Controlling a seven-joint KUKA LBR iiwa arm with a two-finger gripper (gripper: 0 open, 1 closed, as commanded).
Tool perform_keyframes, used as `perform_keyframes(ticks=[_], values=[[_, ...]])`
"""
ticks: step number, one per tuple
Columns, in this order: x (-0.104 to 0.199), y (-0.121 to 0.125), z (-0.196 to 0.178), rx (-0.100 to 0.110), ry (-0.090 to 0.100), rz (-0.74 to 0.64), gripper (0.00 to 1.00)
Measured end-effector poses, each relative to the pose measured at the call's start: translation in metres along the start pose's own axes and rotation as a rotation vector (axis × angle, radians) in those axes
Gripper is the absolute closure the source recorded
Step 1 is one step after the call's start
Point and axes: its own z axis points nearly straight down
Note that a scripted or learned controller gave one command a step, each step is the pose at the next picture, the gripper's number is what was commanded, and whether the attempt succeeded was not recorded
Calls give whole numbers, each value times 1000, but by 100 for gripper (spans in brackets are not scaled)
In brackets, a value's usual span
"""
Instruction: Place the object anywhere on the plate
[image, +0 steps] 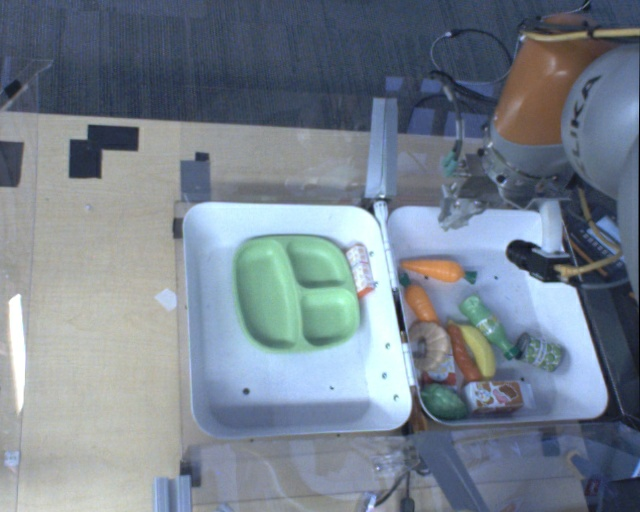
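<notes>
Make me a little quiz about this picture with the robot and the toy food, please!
1. True or false: the green plate lies in the left bin.
2. What lies against the plate's right edge? A) a small red-and-white packet B) a spoon C) a cup
3. Fill in: the robot's hand hovers over the back of the ____ bin, where the carrot and banana lie.

Key: 1 true; 2 A; 3 right
</notes>
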Motion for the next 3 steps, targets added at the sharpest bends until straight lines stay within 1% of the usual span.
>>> perform_keyframes(ticks=[1,2,3], values=[[108,12,6,-2,3,-371,100],[182,-27,20,1,4,-368,100],[175,-67,7,0,4,-393,100]])
